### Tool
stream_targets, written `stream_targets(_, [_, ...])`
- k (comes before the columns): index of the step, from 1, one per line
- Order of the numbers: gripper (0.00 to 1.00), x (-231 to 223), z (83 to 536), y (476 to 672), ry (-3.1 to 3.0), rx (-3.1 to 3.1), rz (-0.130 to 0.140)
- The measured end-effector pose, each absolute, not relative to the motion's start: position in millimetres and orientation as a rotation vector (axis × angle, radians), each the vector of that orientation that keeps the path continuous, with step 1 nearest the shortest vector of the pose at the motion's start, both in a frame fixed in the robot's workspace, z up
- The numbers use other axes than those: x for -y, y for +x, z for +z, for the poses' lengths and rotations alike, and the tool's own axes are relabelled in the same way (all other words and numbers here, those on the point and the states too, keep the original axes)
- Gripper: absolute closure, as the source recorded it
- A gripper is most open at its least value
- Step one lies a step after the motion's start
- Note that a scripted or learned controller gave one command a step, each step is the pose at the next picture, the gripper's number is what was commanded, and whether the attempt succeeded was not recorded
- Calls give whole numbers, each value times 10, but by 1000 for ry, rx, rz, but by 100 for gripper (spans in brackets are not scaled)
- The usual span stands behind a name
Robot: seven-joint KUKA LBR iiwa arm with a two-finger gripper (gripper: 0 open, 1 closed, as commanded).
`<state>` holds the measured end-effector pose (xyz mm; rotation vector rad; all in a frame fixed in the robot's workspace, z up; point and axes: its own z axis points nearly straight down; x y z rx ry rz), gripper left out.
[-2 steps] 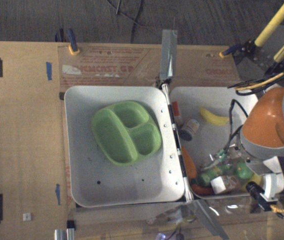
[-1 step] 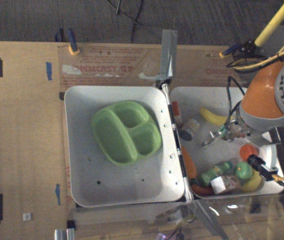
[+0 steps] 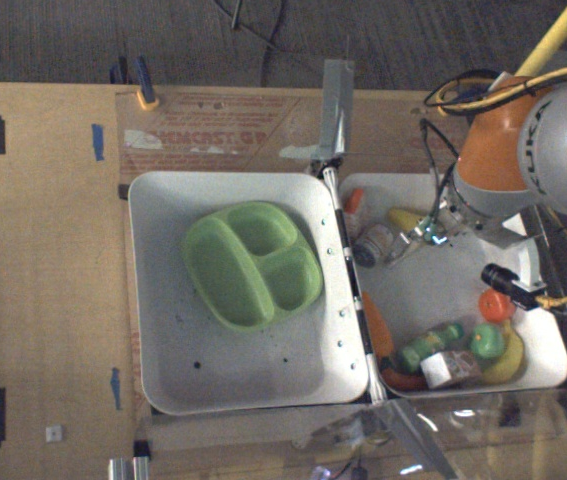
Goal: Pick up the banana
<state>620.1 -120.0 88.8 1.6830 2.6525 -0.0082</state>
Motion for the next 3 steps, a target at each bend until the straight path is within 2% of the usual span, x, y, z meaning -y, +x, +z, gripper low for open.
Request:
stream_targets(1, [0,1302,868,6620,1867,-2557,-24])
stream_targets(2, [100,1339,999,6658,1862,-2531,-17])
stream_targets(3, [100,729,1860,6677,2067,-2361,2])
